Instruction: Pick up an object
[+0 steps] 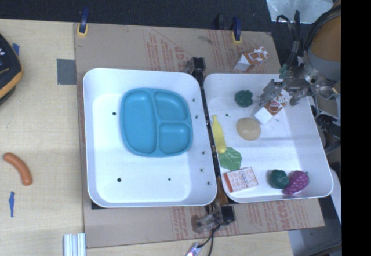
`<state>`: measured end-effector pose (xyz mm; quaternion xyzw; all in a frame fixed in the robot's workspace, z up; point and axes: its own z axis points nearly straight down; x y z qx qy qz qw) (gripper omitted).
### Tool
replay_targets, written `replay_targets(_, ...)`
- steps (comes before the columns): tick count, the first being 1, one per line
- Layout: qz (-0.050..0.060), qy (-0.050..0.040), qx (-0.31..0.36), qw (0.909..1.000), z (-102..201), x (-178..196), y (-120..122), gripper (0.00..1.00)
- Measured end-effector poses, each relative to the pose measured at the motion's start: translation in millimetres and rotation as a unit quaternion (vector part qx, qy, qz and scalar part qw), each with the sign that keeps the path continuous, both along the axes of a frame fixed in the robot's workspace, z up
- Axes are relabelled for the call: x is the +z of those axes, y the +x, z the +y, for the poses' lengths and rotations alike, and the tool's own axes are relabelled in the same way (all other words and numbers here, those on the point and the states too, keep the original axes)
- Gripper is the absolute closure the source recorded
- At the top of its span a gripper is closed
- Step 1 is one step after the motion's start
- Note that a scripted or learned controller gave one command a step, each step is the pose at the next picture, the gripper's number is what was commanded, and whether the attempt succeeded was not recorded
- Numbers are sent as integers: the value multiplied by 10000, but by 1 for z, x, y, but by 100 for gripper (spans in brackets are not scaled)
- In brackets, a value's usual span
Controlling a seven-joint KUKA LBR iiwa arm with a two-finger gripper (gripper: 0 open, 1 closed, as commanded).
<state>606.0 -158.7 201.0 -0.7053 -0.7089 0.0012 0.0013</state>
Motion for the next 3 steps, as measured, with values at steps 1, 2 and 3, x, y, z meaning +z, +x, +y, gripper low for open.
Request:
replay_targets(1,-102,-45,5,9999,-37,-91,48,0)
replay_targets(2,-103,-73,-12,9999,-34,-97,52,0)
replay_targets(3,-153,-101,6,9998,-36,-82,55,100)
